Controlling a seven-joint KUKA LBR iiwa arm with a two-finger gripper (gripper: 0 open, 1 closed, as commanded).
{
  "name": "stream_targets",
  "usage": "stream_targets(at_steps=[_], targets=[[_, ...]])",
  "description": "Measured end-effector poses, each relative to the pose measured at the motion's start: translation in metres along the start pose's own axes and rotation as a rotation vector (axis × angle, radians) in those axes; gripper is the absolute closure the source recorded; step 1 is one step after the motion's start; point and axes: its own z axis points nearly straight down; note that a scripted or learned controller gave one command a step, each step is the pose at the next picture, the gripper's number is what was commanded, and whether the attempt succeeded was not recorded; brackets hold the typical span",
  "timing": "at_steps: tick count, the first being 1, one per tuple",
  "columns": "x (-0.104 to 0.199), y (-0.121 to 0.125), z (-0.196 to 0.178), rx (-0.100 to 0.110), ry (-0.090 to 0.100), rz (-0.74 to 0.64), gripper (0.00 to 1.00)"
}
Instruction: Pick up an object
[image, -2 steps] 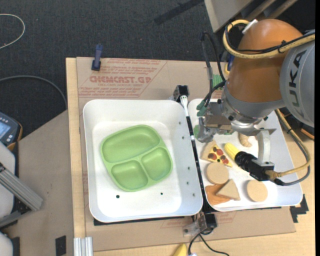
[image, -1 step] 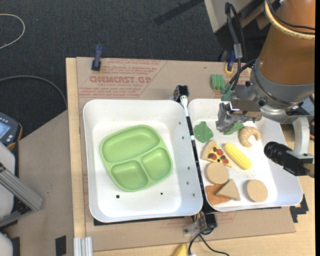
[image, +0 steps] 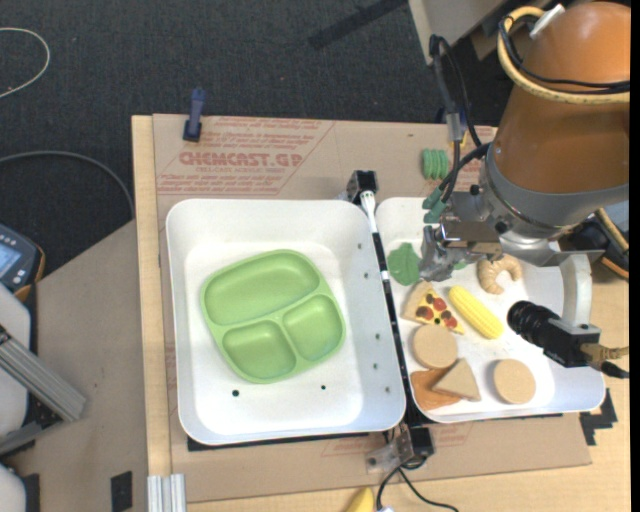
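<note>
I see left bin (image: 190, 300) white, holding pale green divided tray (image: 272, 314). Right bin (image: 590, 395) white too. In it: yellow corn cob (image: 475, 311), pizza slice (image: 433, 306) orange-yellow with red spots, two tan round discs (image: 434, 347), brown-and-tan sandwich wedge (image: 447, 385), green leafy piece (image: 404, 264), beige croissant (image: 499, 271). Bench (image: 250, 160) cardboard brown with red lettering. Arm's band (image: 565, 95) orange over grey. Floor (image: 120, 50) dark.

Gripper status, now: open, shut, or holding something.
Gripper: cannot be told; it is low in the right bin, over the toy food near the green piece.
</note>
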Motion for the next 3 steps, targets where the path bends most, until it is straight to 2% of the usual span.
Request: stream_targets(at_steps=[1, 2, 3], targets=[[-0.043, 0.000, 0.137, 0.006, 0.000, 0.005, 1.00], [-0.028, 0.002, -0.013, -0.022, 0.002, -0.005, 1.00], [0.020, 0.000, 0.008, 0.000, 0.001, -0.004, 1.00]])
